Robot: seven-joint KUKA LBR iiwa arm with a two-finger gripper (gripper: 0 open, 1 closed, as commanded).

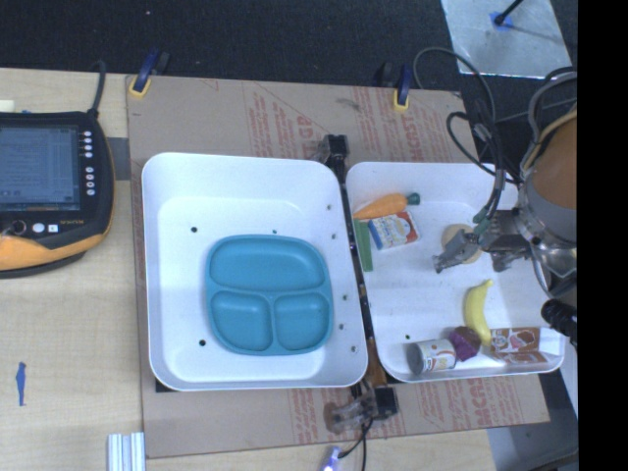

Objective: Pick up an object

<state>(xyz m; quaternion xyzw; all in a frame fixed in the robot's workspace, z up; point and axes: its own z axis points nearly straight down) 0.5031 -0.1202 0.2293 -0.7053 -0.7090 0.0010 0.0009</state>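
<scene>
My gripper [461, 253] hangs in the right bin [392, 346], fingers spread and holding nothing. Just beside its tips lies a small tan disc [457, 235], flat and hard to pinch. The banana [477, 308], below and near me, looks the better take: light, curved, smooth-skinned, firm but bruisable, so I'd grip across its middle. Beyond my tips lie a carrot [381, 205] and pouch [391, 231].
</scene>
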